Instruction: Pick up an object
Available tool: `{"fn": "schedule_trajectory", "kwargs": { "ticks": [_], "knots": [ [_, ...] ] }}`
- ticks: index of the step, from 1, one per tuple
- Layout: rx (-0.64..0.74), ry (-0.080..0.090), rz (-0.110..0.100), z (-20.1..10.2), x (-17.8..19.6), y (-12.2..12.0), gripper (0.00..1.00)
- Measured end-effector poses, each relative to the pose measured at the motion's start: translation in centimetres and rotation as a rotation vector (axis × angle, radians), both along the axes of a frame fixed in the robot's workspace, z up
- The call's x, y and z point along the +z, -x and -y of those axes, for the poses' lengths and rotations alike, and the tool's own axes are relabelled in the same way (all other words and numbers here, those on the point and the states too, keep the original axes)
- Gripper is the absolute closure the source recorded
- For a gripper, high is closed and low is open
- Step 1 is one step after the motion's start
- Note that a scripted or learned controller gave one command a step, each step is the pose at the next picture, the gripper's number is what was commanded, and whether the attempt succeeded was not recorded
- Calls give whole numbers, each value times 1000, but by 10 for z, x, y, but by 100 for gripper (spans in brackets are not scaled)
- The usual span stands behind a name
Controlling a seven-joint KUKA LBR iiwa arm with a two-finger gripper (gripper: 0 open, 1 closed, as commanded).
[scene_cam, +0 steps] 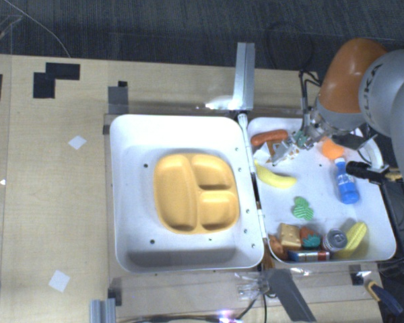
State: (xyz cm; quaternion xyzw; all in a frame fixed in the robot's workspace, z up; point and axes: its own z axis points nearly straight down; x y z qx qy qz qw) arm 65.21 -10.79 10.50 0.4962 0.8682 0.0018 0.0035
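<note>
My gripper [280, 155] reaches into the right bin [384, 244] from the upper right, its fingers pointing down-left. The tips hang just above a yellow banana [276, 178] and right below a brown sausage [269, 137] near the bin's far left corner. Nothing shows between the fingers. An orange ball [332, 149] lies just right of the wrist. A blue bottle [346, 182] lies further right, a green ridged piece [302, 210] sits mid-bin.
Along the right bin's near edge lie a tan block [289, 234], a teal and red piece [312, 241], a metal can [335, 239] and a second yellow banana [355, 237]. The left bin [131, 180] holds a yellow divided tray [192, 192].
</note>
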Motion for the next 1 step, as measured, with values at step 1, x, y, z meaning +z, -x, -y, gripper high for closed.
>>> {"fn": "schedule_trajectory", "kwargs": {
  "ticks": [1],
  "knots": [
    [-479,-2,-29,-4,-7,5,0]
  ]
}}
